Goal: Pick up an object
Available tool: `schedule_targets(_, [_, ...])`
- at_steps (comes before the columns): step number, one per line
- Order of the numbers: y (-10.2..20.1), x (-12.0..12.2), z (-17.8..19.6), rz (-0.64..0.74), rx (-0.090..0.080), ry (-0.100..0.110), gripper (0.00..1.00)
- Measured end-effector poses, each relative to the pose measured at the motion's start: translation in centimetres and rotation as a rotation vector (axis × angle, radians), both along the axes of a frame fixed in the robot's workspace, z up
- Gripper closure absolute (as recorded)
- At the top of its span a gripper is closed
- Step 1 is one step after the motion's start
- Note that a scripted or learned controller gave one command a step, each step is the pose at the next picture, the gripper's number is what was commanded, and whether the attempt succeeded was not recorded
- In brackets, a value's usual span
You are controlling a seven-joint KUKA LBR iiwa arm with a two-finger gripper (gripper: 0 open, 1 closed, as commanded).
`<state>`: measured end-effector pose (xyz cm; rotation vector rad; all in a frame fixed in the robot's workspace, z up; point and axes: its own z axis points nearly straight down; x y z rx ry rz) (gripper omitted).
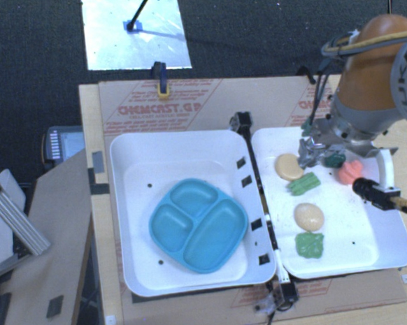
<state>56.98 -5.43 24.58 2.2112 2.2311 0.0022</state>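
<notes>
A: How far had your pick progressed?

B: Not done. Your gripper was low in the right bin, among the toys. I could not tell whether it was clenched or released; nothing was visibly lifted.

A: And the likely target?

B: Judged: the green ridged piece, just beside the claw, lying flat next to a tan round piece. The blue divided plate sat in the left bin.

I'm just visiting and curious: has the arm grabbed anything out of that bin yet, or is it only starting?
Nothing looks picked up yet. The gripper is low in the right bin, between the tan piece and green piece. Grasping and lifting remain.
</notes>
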Motion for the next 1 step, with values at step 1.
schedule_targets(1, [5.55,1.27,0.36,0.000,0.000,-0.001,1.00])
